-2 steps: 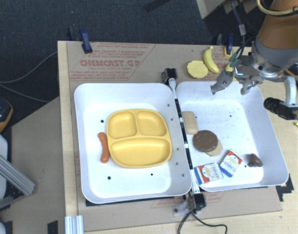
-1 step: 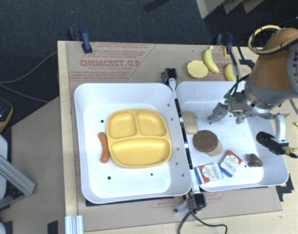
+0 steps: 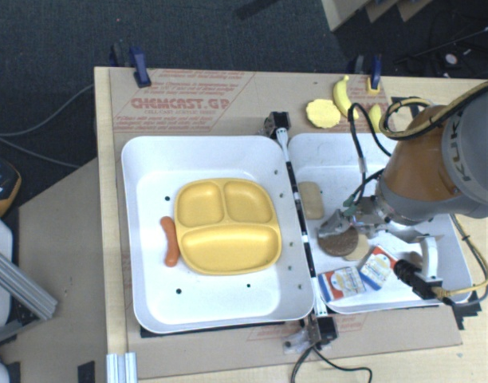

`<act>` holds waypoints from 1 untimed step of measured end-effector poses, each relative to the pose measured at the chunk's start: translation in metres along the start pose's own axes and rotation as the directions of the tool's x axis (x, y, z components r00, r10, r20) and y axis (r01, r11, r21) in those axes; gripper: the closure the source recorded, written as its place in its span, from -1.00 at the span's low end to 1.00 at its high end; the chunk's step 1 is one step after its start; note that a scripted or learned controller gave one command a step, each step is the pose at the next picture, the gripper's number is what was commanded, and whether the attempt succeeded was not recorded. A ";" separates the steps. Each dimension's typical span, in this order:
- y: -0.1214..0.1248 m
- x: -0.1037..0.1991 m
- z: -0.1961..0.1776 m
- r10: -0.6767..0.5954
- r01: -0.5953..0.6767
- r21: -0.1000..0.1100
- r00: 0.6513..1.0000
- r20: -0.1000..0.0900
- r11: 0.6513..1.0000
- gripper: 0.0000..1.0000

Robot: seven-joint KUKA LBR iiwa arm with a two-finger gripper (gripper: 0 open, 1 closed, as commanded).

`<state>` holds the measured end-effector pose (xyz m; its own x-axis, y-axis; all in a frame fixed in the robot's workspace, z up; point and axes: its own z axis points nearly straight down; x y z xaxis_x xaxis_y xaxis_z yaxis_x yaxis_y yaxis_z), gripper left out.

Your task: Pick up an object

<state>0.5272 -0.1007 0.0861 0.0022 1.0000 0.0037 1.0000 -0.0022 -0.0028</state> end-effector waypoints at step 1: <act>0.005 -0.050 -0.002 0.001 -0.001 -0.011 1.000 0.005 1.000 -1.00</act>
<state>0.5324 -0.1509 0.0876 0.0032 1.0000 -0.0016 1.0000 -0.0032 0.0080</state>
